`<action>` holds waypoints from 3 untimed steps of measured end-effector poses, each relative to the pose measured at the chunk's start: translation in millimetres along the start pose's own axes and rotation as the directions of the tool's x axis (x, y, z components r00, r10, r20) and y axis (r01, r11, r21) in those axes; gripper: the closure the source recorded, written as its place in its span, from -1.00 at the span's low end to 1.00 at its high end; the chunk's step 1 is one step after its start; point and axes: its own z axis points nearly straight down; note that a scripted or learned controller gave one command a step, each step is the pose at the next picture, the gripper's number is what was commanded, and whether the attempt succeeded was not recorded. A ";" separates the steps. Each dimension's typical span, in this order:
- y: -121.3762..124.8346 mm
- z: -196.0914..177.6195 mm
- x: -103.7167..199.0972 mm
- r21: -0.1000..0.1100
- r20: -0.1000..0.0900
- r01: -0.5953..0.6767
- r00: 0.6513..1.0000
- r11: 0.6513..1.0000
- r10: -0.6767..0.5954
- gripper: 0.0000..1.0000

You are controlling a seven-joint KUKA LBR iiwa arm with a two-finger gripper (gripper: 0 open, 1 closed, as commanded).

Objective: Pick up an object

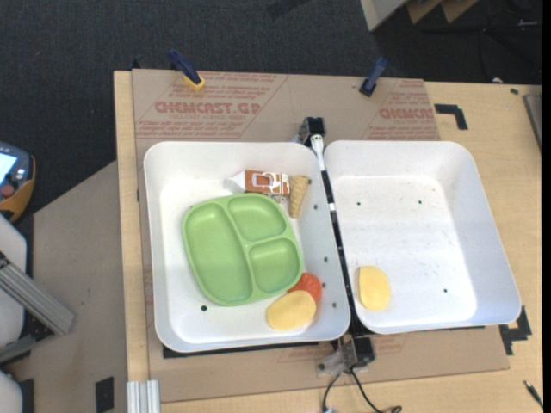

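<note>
Toward nine o'clock, in the left bin [164, 231], a green tray [241, 248] is seen, yellow pieces [291, 312] at its five o'clock. One yellow piece [374, 287] is left alone in the right bin [482, 231]. The claw's state cannot be told.

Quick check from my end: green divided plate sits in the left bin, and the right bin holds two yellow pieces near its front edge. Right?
Not quite. The camera view shows the green divided plate in the left bin, but the right bin holds just one yellow piece near its front edge. The other yellow piece lies in the left bin, beside the plate.
</note>
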 end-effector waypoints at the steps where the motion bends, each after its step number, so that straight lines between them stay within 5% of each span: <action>1: 0.6 10.2 -6.4 0.007 -0.006 0.006 1.000 1.000 -0.006 1.00; 2: 0.1 -0.1 134.5 0.005 -0.009 0.023 1.000 1.000 -0.023 1.00; 3: 0.0 1.3 63.2 0.003 -0.003 0.001 1.000 1.000 -0.001 1.00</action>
